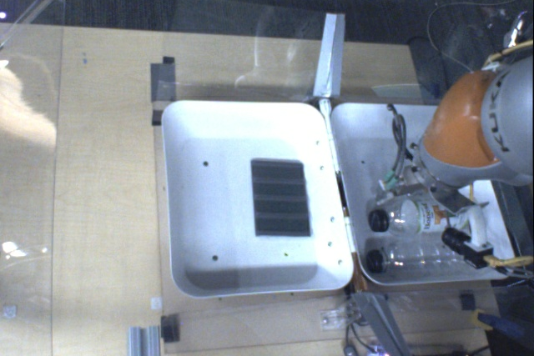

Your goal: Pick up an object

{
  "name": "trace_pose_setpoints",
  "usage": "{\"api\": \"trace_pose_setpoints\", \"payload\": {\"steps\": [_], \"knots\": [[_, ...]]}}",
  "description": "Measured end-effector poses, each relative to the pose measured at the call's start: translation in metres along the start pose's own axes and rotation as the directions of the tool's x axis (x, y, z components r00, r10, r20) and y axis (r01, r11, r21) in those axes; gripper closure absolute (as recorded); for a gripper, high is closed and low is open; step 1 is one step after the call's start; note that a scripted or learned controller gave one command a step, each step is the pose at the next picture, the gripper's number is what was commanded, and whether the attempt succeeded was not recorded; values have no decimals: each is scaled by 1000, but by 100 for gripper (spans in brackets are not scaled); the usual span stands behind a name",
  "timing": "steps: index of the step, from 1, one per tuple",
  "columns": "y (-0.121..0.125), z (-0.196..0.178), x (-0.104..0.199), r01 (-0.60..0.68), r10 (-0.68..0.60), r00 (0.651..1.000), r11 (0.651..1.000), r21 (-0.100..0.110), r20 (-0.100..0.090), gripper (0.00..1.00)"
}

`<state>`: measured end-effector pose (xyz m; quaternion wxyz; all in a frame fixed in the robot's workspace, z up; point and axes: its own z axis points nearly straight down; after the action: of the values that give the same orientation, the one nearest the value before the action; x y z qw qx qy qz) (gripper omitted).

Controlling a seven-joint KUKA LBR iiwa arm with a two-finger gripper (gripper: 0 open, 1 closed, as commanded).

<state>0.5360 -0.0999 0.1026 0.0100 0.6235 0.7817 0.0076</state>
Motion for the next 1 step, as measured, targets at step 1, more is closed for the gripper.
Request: {"api": "trace_pose_setpoints", "payload": {"steps": [1], "knots": [[0, 0, 0, 0, 0, 1000, 1000, 0, 0, 0]]}}
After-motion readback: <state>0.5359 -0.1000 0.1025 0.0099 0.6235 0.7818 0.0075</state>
